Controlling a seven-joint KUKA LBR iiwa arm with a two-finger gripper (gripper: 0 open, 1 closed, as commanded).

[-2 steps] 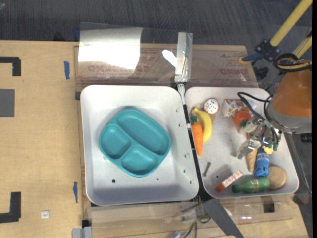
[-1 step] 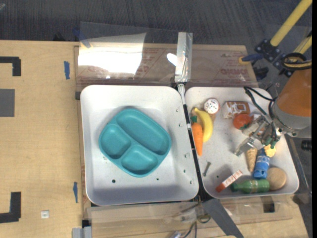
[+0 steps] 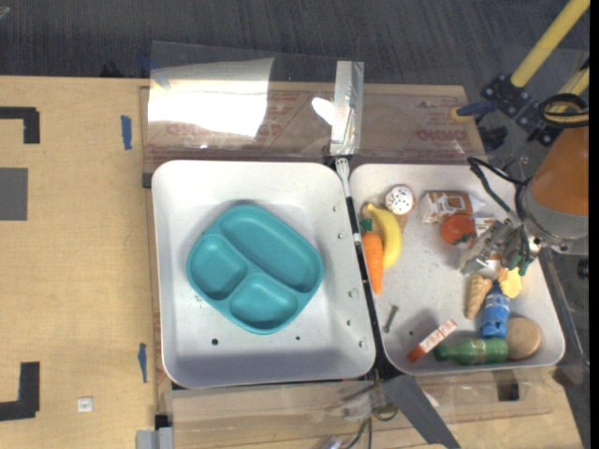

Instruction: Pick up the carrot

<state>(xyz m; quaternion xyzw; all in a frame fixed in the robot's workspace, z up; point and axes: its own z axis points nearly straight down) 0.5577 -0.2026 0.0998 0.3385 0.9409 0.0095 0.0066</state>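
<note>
The orange carrot (image 3: 373,261) lies along the left wall of the right bin (image 3: 426,288), with its tip toward the front. A yellow banana (image 3: 387,233) touches it on the right. My gripper (image 3: 490,248) hangs over the right side of the same bin, well to the right of the carrot and apart from it. It sits just above a cluster of small items, with nothing seen held in it.
The left bin (image 3: 178,204) holds a teal divided plate (image 3: 255,266). Around the gripper lie a red tomato on a packet (image 3: 456,226), a cone (image 3: 477,294), a blue bottle (image 3: 495,314), a brown ball (image 3: 525,337), a green bottle (image 3: 474,350) and a white round lid (image 3: 400,199).
</note>
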